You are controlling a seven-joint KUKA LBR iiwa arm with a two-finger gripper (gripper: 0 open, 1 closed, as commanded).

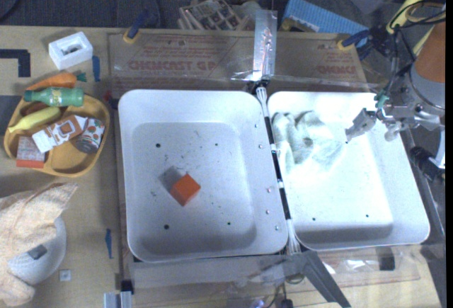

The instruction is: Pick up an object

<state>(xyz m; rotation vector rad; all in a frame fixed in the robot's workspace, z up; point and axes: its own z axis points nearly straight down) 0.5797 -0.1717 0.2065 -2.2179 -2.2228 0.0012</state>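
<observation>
Two white bins sit side by side on your bench. Your orange cube lies in the left bin, near its centre. Your gripper hangs at three o'clock over the right bin, fingers spread and holding nothing, beside a crumpled pale cloth.

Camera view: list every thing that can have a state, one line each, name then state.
orange block: lying loose on the left bin's floor, untouched.
left bin: holds the orange block alone.
pale crumpled object: lying in a heap at the right bin's upper left.
right bin: holds the pale crumpled object.
gripper: above the right bin's upper right, gripping nothing.
</observation>
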